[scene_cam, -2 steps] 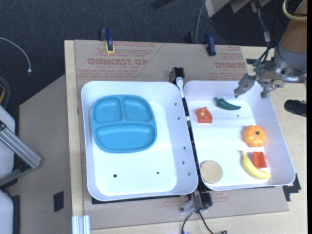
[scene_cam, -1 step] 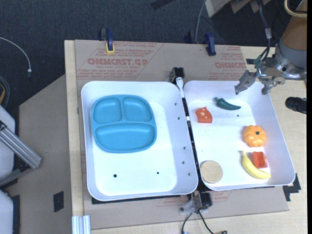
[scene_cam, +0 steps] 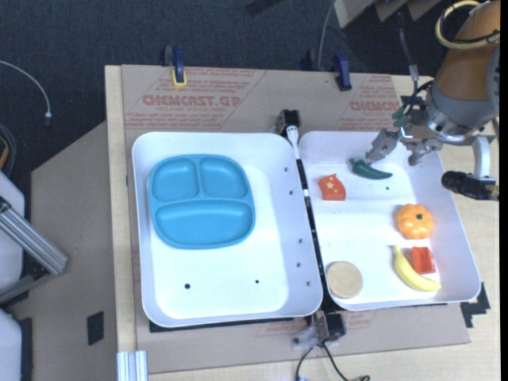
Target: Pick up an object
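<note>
- Hovering at the 1 o'clock corner of the right bin (scene_cam: 444,288), the gripper (scene_cam: 399,148) hangs with its two fingers spread wide and nothing between them; the left finger (scene_cam: 382,146) reaches down toward the dark green pepper-like piece (scene_cam: 370,169).
- That green piece, at about 12 o'clock in the right bin, looks like the likeliest target. It is thin and lies flat, so the fingers may close above it and come away with nothing.
- It lies a little toward 8 o'clock of the midpoint between the fingers. A straight descent from here could bring one finger down on it or push it aside rather than straddle it.
- The bin's far wall is near. A nudge toward 12 o'clock could drive the piece against the rim, where the fingers have little room.
- The other candidates sit well apart: a red strawberry-like piece (scene_cam: 332,187) at 9 o'clock of the bin, an orange pumpkin (scene_cam: 415,221) at 3 o'clock, a banana (scene_cam: 413,271) touching a red block (scene_cam: 423,259) at 5 o'clock, and a tan disc (scene_cam: 344,279) at 7 o'clock.
- The banana and block touch, so a grasp there might catch both or slide off either.
- The left bin (scene_cam: 230,292) carries a blue divided plate (scene_cam: 202,201), well away from the arm.
</note>
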`<state>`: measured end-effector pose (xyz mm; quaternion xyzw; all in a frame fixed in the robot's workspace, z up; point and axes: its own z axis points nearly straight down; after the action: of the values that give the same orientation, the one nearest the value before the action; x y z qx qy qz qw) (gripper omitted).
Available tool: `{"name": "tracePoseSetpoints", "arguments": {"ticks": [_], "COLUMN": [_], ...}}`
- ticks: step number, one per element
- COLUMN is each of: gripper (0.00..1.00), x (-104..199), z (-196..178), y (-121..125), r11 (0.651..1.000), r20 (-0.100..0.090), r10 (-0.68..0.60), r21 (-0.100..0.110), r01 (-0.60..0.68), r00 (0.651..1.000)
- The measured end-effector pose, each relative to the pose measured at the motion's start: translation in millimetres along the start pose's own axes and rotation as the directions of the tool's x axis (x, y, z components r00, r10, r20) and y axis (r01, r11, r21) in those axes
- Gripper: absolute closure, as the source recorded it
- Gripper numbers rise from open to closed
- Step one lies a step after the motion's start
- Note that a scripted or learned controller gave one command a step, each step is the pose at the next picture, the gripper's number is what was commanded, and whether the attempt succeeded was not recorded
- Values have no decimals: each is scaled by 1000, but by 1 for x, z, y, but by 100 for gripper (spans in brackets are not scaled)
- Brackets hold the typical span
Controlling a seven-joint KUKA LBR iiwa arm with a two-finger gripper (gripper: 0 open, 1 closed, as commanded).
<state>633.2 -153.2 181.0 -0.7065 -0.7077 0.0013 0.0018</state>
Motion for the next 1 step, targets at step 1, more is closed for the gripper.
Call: {"name": "tracePoseSetpoints", "arguments": {"ticks": [1], "gripper": [0], "x": [2], "z": [59], "y": [-8], "r11": [1000], "r20": [0], "r10": [2], "r21": [0], "r01": [-2], "r00": [1000]}}
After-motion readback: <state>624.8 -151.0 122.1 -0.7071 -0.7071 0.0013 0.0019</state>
